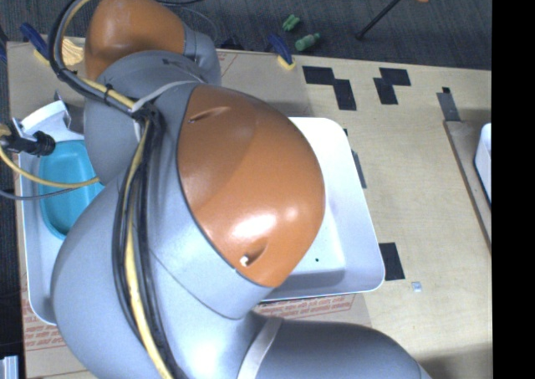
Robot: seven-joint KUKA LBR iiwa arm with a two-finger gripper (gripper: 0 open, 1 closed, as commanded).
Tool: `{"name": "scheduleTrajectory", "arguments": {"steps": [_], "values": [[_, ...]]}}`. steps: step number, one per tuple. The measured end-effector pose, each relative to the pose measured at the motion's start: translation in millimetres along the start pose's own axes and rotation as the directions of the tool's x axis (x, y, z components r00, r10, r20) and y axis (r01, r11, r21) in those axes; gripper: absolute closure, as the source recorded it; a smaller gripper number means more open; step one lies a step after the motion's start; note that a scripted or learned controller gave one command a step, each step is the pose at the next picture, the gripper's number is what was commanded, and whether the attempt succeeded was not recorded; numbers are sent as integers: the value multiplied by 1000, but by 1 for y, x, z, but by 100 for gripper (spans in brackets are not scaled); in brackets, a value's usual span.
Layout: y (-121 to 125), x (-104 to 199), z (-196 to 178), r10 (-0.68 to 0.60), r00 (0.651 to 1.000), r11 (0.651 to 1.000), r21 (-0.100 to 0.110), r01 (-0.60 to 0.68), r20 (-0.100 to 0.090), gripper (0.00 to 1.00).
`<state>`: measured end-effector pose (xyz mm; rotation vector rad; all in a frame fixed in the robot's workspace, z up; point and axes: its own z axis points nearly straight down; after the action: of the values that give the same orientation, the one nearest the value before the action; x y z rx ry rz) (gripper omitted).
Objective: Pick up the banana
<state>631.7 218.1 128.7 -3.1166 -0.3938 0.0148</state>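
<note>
The grey and orange arm [226, 202] takes up most of the camera view and covers nearly all of both bins. Its large orange joint cap [251, 185] sits over the right bin [355, 227], of which a strip along the right rim and near corner shows. A blue object [67, 185] lies in the left bin [33, 285], at its far left part, beside the arm. Yellow and black cables [134, 227] run along the arm.
Bare wooden bench [418, 185] with black tape marks lies to the right of the bins. A white object's edge [485, 160] shows at the far right. Small green items [301, 34] lie on the dark floor beyond the bench.
</note>
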Motion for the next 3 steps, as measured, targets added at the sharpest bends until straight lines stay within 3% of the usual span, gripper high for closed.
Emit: {"name": "scheduleTrajectory", "arguments": {"steps": [1, 2, 3], "values": [[4, 10, 32, -363, 932, 932, -3, 363, -3, 100], [3, -4, 29, -670, 742, 742, -26, 670, -12, 100], [-4, -27, 27, -912, 411, 411, -39, 911, -7, 100]]}}
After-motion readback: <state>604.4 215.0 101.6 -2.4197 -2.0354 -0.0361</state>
